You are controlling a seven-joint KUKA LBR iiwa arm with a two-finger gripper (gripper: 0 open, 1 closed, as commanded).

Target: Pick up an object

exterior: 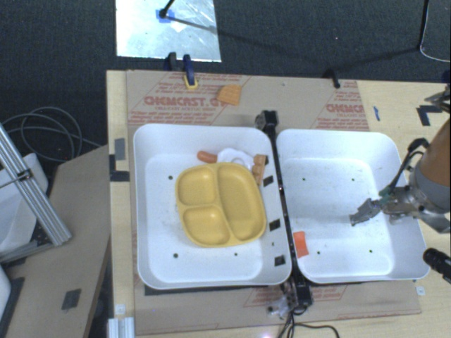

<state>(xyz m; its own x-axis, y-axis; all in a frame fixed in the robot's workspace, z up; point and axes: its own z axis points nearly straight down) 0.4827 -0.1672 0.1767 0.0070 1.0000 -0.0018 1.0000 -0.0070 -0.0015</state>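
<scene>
A yellow divided plate [219, 204] lies in the left bin [158, 259]. Behind it rest a small orange sausage-shaped piece [207, 157], a white object [235, 158] and a tan block [260, 165]. An orange-red block [300, 244] sits at the near left edge of the right bin [338, 146]. My gripper [361, 215] hangs over the right side of the right bin, pointing left, with nothing visible between its fingers. It is well to the right of the orange-red block.
A tan piece [230, 94] lies on the cardboard behind the bins, near a yellow-and-blue clamp [189, 72]. A shiny metal sheet [168, 20] lies on the floor beyond. A black divider [273, 182] runs between the bins.
</scene>
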